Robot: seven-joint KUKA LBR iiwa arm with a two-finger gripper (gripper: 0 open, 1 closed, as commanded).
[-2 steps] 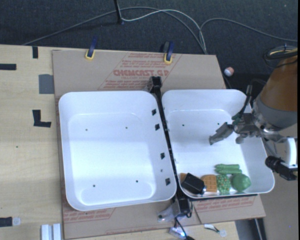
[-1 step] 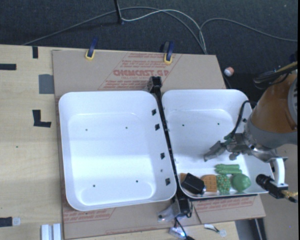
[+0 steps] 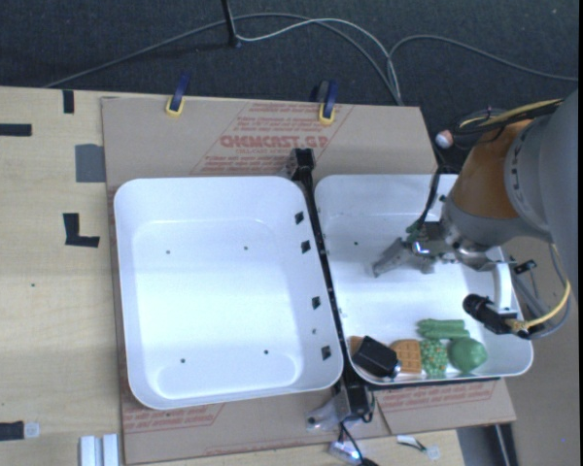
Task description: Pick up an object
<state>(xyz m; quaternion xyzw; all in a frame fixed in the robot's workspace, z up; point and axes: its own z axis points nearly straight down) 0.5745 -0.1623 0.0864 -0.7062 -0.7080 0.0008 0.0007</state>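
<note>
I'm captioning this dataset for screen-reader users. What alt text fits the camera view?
A grey arm with an orange band reaches from the right over the right bin, its gripper above the bin floor with nothing between its fingers. A black object, an orange one and green ones cluster at that bin's near edge; the left bin sits alongside.

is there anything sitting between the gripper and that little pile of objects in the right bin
Nothing visible does. The gripper hangs over bare white floor of the right bin; the black object, orange object and green objects lie along its near edge.
</note>
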